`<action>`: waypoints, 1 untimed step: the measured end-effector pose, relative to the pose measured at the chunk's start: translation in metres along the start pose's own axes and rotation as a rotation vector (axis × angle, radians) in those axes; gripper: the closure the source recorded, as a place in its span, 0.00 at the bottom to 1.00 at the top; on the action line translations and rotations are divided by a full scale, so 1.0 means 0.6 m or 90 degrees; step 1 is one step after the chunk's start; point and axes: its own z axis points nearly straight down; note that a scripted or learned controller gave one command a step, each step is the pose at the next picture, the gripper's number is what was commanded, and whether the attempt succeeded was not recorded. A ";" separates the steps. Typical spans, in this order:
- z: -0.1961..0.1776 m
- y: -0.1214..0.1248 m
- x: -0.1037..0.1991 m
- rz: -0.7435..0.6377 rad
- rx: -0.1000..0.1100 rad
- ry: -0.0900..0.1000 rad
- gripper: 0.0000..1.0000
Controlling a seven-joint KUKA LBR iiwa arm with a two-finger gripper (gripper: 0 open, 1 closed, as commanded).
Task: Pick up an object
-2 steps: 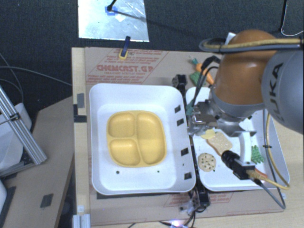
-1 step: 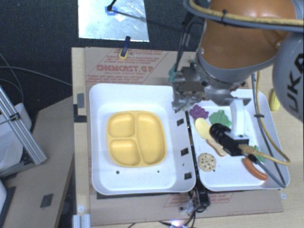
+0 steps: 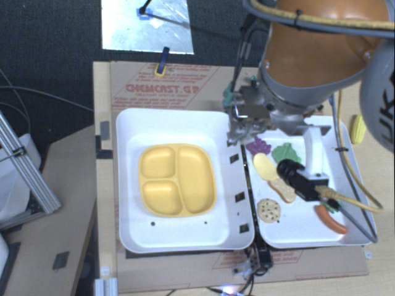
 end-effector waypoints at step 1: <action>-0.018 0.001 0.000 -0.004 -0.001 0.000 1.00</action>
